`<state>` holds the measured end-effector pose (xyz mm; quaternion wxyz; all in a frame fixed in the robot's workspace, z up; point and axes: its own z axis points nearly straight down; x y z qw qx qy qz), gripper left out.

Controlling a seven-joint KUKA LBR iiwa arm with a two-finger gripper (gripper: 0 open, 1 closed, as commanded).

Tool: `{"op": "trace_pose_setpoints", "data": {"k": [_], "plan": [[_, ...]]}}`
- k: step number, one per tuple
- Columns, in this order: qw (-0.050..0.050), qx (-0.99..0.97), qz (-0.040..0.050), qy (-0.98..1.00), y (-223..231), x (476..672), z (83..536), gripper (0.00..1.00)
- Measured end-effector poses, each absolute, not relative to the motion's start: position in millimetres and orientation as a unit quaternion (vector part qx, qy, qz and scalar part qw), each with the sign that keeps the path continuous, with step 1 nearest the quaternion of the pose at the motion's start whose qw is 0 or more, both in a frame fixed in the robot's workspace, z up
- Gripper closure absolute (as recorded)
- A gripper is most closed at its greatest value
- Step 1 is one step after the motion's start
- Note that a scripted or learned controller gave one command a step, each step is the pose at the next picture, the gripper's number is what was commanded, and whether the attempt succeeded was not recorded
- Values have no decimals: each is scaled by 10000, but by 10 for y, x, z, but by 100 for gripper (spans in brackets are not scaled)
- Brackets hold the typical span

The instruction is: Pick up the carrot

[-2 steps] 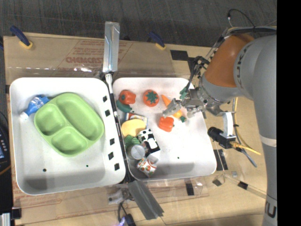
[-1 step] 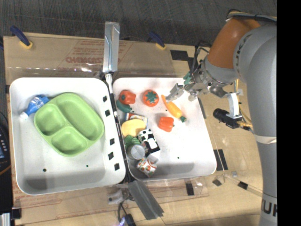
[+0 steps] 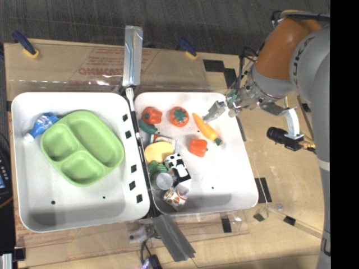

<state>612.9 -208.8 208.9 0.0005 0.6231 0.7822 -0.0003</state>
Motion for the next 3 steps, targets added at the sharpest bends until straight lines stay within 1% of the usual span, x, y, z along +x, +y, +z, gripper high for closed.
{"op": "trace_pose_setpoints", "data": {"k": [1, 2, 3], "plan": [[1, 5788, 0, 8155, -2083, 6113, 925, 0], [-2, 5770, -3, 8168, -2075, 6119, 1025, 100], [0, 5927, 2, 8054, -888, 6345, 1978, 100]]}}
